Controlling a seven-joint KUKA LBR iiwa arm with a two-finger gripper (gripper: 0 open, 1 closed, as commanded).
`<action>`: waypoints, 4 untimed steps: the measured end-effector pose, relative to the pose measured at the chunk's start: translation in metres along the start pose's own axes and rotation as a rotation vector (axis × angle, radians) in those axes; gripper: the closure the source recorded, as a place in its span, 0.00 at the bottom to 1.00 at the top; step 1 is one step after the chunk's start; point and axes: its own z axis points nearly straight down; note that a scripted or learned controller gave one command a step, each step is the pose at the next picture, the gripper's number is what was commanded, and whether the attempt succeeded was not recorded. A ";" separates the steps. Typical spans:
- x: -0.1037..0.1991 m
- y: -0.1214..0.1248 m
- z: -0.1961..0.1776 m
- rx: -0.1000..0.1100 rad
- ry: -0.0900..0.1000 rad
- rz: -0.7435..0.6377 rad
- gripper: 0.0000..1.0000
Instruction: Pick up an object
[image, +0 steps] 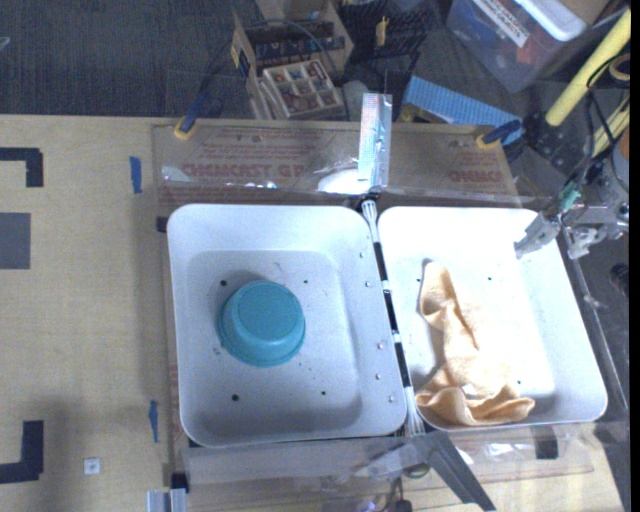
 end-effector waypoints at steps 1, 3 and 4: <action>0.056 -0.002 0.124 -0.001 -0.001 -0.074 0.00; 0.003 0.046 0.149 -0.007 -0.004 -0.260 0.00; 0.002 0.048 0.137 -0.014 -0.007 -0.259 1.00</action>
